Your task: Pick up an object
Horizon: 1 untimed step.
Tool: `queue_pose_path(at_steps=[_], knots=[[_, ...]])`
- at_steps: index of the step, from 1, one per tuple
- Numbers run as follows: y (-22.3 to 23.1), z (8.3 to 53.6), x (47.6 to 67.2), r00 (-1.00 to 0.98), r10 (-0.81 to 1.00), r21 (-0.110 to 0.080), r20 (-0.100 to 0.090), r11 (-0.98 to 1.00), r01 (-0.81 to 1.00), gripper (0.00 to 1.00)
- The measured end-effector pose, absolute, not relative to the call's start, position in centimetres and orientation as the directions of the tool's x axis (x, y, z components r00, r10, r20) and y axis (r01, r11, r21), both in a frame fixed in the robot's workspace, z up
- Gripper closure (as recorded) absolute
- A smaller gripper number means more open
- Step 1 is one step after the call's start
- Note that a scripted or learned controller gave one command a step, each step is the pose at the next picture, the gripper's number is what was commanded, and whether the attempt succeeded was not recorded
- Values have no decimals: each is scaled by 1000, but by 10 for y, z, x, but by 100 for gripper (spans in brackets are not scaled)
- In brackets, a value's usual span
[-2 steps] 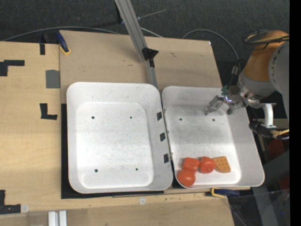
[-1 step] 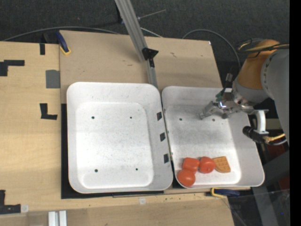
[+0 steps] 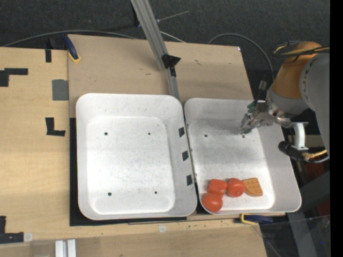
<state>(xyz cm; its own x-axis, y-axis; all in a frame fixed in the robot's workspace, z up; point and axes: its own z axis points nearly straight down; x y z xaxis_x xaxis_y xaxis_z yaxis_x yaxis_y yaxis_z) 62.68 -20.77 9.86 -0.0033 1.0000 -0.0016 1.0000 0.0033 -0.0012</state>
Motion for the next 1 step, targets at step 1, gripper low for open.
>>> queue_pose_path(at_steps=[1], knots=[[-204, 162, 628, -2, 1000, 5, -1, 2, 1000, 100]])
